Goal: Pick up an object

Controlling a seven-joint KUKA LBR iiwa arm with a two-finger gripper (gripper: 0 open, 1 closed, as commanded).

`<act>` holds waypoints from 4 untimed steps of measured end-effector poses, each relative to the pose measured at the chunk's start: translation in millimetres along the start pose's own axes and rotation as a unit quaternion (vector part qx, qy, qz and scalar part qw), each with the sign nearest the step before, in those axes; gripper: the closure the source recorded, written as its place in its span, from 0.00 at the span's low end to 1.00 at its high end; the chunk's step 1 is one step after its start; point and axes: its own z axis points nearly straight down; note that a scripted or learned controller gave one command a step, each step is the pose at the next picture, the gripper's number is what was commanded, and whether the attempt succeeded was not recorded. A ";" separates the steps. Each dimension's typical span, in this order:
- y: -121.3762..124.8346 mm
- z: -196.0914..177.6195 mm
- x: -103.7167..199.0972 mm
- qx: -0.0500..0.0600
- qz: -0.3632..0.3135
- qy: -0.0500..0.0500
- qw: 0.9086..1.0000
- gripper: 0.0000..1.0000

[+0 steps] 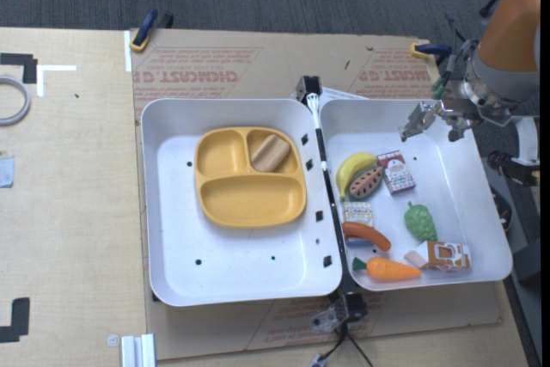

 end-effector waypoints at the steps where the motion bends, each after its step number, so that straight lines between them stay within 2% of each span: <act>1: -38.1 108.3 29.7 -0.002 -0.124 -0.001 0.992 0.00; 2: -36.5 97.7 28.1 -0.005 -0.122 -0.003 0.992 1.00; 3: -78.8 -60.4 109.6 -0.001 -0.178 0.000 0.984 1.00; 4: -88.9 -293.6 113.8 -0.002 -0.171 -0.001 0.985 1.00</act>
